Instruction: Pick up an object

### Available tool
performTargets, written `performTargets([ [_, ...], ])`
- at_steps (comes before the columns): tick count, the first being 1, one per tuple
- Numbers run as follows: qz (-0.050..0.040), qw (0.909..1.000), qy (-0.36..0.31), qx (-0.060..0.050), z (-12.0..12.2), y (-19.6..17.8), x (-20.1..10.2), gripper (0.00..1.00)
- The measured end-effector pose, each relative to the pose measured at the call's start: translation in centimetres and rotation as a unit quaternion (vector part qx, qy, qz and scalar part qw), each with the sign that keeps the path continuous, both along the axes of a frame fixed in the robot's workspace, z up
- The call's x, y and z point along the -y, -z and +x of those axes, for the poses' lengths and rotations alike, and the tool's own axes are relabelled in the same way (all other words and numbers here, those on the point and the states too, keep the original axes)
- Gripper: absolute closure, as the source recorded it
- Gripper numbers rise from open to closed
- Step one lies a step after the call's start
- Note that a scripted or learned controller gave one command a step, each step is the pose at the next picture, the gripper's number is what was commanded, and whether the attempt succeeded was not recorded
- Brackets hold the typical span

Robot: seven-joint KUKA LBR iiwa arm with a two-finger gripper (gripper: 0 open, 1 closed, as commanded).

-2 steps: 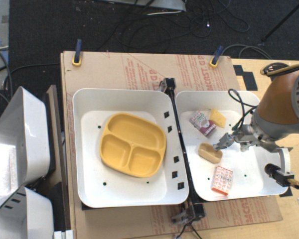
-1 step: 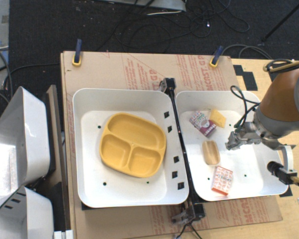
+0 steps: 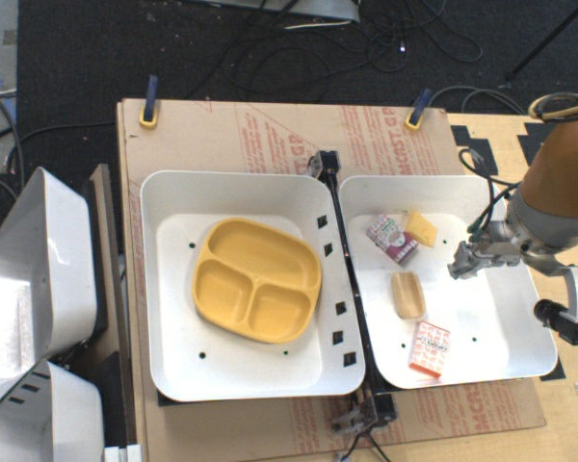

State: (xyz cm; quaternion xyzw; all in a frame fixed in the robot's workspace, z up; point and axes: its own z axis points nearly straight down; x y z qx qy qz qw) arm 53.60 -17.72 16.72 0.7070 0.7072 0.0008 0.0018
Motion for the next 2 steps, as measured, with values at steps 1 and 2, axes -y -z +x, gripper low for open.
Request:
performTargets([
  [1, -0.0002, 1.0, 0.0, 0.001, -0.9, -5.1, 0.1, 1.0],
  [2, -0.0005, 1.0, -0.002, 0.001, -0.7, -9.2, 0.2, 1.0],
])
